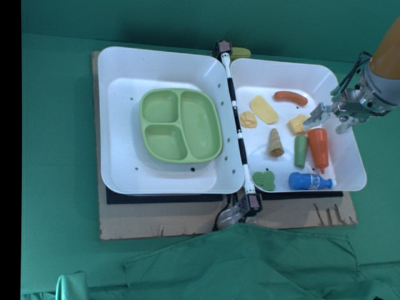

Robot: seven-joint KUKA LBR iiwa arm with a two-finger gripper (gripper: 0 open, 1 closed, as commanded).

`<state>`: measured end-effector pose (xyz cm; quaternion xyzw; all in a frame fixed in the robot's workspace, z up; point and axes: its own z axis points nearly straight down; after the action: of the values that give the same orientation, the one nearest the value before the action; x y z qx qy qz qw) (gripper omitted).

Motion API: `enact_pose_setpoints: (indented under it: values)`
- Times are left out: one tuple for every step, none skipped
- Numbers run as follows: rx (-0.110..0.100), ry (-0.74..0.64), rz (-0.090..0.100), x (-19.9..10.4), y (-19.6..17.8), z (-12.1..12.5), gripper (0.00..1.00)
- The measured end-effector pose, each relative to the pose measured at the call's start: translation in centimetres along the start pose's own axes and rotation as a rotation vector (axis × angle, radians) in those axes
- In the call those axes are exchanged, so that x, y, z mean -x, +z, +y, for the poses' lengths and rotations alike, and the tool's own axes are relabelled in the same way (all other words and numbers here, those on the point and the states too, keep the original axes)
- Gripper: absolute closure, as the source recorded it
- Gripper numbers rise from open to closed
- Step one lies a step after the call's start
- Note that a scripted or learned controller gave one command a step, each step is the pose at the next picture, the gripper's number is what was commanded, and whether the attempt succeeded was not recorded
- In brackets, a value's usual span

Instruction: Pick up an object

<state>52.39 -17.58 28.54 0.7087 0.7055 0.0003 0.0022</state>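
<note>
Toy food pieces fill the right-hand white plastic bin (350, 167), and any of them could be my pick. From the top of that bin I see a red-orange plastic sausage (290, 97), a flat pale-yellow slab like a cheese slice (264, 110), a small orange-yellow lump (248, 120) beside the divider, and a yellow corn piece (297, 124). Lower down sit a tan ice-cream cone (275, 143), a slim dark-green vegetable (300, 150), an orange carrot-shaped piece (319, 148), a green leafy lump (264, 180) and a blue plastic bottle (310, 181) lying on its side at the bottom right. The bottle carries a label band, but I cannot read any writing on it.

My gripper (329, 119) hangs at the right of the frame, over the right bin's upper right part, just beside the corn piece and above the top of the carrot. Its two fingers stand apart, one near the corn and one further right, and I see nothing between them.

The left white bin (119, 74) holds a light-green three-compartment plastic plate (181, 125) near the frame's centre. Both bins rest on a brown cardboard sheet (125, 227) over green cloth (56, 167).
</note>
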Motion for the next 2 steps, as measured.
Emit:
enact_pose_setpoints:
  values:
    - [0.0,0.0,0.0,0.0,0.0,0.0,0.0]
    - [-0.007,0.0,0.001,0.8,5.9,0.3,0.0]
